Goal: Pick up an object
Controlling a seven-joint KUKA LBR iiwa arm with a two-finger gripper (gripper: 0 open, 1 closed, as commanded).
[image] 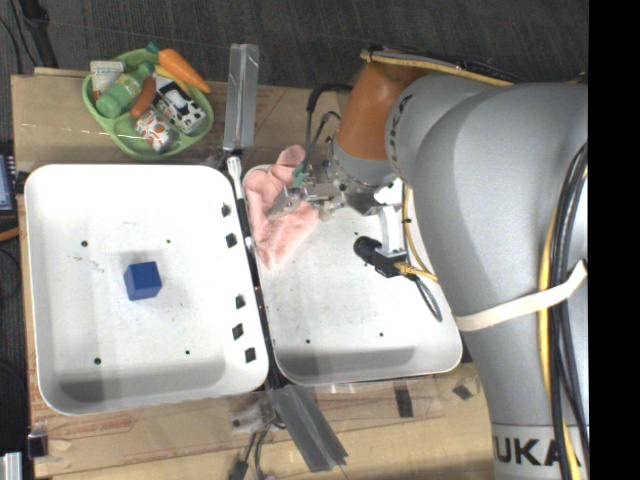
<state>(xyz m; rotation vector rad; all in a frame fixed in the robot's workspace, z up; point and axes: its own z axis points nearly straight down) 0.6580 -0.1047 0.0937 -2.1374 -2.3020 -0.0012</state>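
Camera view looks down on two white bins: a blue cube (143,280) sits alone in the left bin (60,368), and a pink cloth (275,216) lies bunched at the right bin's (340,353) upper-left corner. Over the cloth's right edge hangs the tool (305,193); I cannot tell whether it grips anything.
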